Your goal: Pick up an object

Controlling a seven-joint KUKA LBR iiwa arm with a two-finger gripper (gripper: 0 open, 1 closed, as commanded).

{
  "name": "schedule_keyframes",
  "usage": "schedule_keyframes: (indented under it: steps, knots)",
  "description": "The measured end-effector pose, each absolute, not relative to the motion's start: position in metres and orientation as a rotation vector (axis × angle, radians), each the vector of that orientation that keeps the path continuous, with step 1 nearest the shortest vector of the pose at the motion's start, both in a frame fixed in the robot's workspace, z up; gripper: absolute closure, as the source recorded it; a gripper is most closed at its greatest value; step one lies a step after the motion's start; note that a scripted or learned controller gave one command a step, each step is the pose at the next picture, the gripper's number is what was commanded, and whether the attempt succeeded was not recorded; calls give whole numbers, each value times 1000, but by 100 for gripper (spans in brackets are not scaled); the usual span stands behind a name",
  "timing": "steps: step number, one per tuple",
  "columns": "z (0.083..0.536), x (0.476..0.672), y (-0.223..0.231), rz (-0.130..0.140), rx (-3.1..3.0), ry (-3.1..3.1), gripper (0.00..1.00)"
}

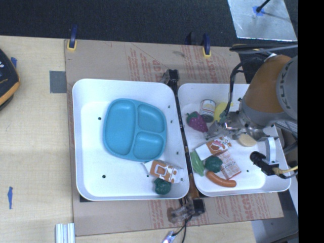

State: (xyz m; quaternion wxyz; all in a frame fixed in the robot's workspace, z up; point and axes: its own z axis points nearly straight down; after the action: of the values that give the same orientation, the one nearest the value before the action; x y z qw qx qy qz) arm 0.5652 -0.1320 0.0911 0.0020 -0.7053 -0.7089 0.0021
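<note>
We see two white bins side by side on the bench. The left bin (pixel 86 135) carries a blue divided plate (pixel 134 129) near its middle, with a small carton (pixel 163 170) and a dark green toy (pixel 162 187) by its near right corner. The arm (pixel 268 92) hangs over the right bin (pixel 195 92), its gripper (pixel 226 126) low at the middle; whether the jaws are spread or closed we cannot tell. Around it lie a purple grape bunch (pixel 197 121), a tin can (pixel 207 106), a printed packet (pixel 219 146), a green pepper (pixel 213 163) and a sausage (pixel 221 180) near the bin's near edge
</note>
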Motion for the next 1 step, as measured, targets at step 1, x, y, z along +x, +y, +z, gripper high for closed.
schedule_keyframes:
  steps: [1]
  knots:
    - [139,630,-128,2,-2217,-2224,0]
